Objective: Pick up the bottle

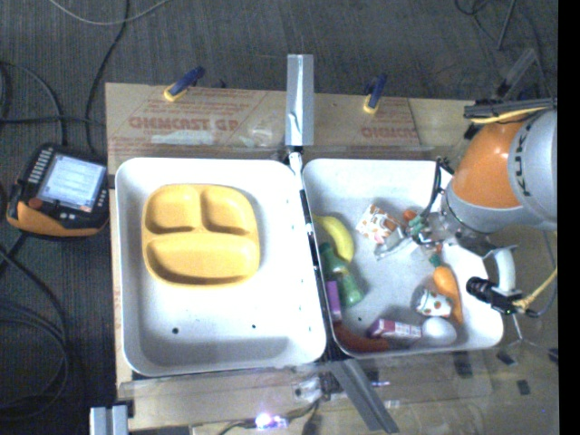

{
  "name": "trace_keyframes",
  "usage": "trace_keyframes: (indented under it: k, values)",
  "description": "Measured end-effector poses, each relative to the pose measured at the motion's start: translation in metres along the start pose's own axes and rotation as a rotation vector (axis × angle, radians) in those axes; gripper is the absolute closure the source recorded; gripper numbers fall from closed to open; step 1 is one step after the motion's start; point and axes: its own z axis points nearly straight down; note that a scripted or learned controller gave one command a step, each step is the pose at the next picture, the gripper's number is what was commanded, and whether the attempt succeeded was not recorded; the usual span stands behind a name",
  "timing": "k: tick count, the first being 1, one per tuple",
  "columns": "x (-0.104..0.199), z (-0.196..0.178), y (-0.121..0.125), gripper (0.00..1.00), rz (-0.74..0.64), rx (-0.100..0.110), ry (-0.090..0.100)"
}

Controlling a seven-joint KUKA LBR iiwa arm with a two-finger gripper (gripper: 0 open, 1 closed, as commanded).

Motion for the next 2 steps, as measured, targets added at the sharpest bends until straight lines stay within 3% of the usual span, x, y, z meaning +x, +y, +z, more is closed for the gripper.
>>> trace_keyframes:
  k: [1, 2]
  values:
    - [0.068, -0.002, -0.04, 0.0, 0.009, -0.007, -0.01]
    - [0.041, 0.001, 0.053, 0.0, -0.26, 0.003, -0.005]
